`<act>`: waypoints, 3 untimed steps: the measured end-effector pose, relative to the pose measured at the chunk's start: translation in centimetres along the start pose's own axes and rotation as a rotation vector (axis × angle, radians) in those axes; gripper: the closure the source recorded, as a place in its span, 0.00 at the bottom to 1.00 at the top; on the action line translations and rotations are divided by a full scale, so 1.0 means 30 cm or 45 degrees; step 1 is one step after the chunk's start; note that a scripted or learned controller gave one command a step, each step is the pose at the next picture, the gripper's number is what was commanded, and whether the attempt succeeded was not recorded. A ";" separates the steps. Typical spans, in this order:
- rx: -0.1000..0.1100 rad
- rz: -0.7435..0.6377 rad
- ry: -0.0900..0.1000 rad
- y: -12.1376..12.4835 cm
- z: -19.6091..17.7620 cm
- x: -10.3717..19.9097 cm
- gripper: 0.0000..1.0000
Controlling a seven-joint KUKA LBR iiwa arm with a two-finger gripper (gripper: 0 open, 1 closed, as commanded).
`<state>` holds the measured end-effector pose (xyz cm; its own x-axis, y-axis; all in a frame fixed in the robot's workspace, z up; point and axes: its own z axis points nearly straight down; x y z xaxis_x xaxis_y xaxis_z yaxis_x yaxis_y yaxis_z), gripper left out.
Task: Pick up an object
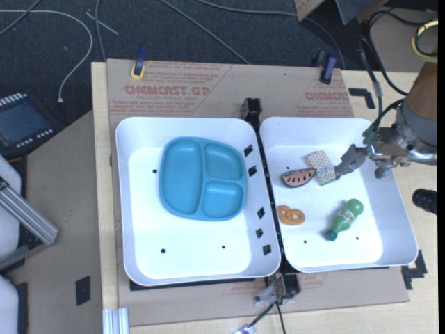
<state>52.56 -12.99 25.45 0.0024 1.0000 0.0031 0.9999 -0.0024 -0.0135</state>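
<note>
In the right bin [389,252] lie a watermelon-slice toy [298,178], a small patterned square block [320,164], an orange pretzel [291,216] and a green bottle [345,218] on its side. My gripper [343,167] reaches in from the right, low over the bin. Its tip is right beside the patterned block's right edge. Nothing shows as held. The green bottle lies below and apart from it.
The left bin [132,186] holds a blue divided plate [203,178]. A black divider [259,179] runs between the bins. The grey arm [410,134] stands over the right bin's far right rim. Cables lie on the dark floor behind the bench.
</note>
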 end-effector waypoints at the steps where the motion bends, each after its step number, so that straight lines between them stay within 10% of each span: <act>1: -0.016 -0.004 -0.002 0.007 -0.020 0.001 0.00; 3: -0.008 -0.003 0.000 0.014 0.333 0.022 0.00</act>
<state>52.84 -12.30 15.44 -0.0001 1.0000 0.0030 1.0000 0.0001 -0.0068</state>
